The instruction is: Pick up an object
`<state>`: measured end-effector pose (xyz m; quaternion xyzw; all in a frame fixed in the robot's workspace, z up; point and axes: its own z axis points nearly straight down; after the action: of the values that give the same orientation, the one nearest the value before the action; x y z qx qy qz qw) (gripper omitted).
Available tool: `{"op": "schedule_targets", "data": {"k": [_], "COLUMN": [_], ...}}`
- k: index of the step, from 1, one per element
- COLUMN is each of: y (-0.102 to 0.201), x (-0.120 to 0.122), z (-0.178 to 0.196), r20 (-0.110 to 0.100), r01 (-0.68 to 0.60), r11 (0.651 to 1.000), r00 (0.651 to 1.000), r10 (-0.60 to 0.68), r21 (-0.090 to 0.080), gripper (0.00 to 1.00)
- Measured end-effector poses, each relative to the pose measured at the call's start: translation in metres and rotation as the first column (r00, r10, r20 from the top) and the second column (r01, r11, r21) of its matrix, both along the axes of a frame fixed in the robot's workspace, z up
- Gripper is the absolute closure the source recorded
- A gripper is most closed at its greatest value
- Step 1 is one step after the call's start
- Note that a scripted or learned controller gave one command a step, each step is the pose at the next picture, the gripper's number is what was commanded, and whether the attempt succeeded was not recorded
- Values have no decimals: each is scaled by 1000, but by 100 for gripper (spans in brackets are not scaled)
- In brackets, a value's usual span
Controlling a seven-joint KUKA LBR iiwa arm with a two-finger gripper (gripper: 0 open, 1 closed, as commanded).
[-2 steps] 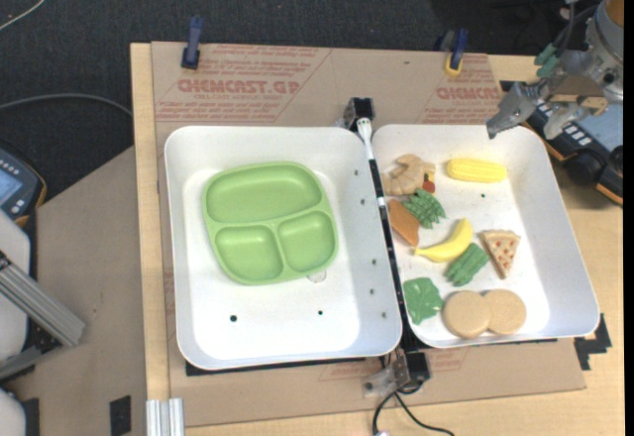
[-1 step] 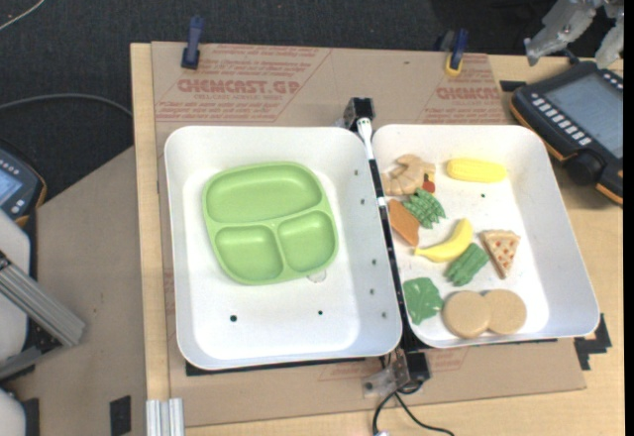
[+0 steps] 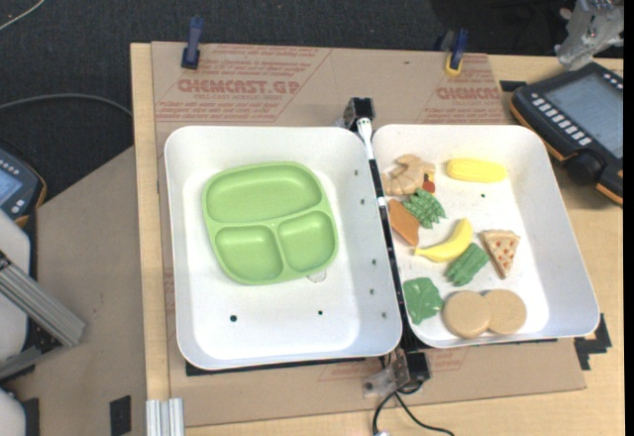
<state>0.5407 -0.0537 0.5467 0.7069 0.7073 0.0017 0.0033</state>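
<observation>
The right white bin (image 3: 555, 226) holds several toy foods. Among them are a yellow block (image 3: 475, 169), a beige lumpy piece (image 3: 408, 172), dark green pieces (image 3: 426, 207), an orange wedge (image 3: 403, 223), a banana (image 3: 446, 242) and a pizza slice (image 3: 501, 252). Nearer the front lie a green pod (image 3: 466, 264), a green leafy piece (image 3: 422, 298) and two round tan cookies (image 3: 472, 314). My gripper (image 3: 591, 28) shows as a grey metal part at the top right, beyond the bins and far from all the food.
The left white bin (image 3: 193, 305) holds a green divided plate (image 3: 269, 221). A black handheld pendant (image 3: 580, 117) lies off the right bin's far right corner. Two clamps (image 3: 191, 43) (image 3: 456, 51) pin the cardboard at the back edge.
</observation>
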Motion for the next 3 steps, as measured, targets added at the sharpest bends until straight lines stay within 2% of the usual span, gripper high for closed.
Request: {"op": "schedule_targets", "data": {"k": [1, 2, 3], "y": [8, 17, 17], "x": [-65, -62, 54], "z": [-123, -196, -309], "r20": [-23, -16, -10], "r01": [3, 1, -1], "r11": [1000, 1000, 1000], "r00": [1000, 1000, 1000], "r10": [-3, -1, 1], "r21": [4, 3, 1], "gripper": [100, 100, 100]}}
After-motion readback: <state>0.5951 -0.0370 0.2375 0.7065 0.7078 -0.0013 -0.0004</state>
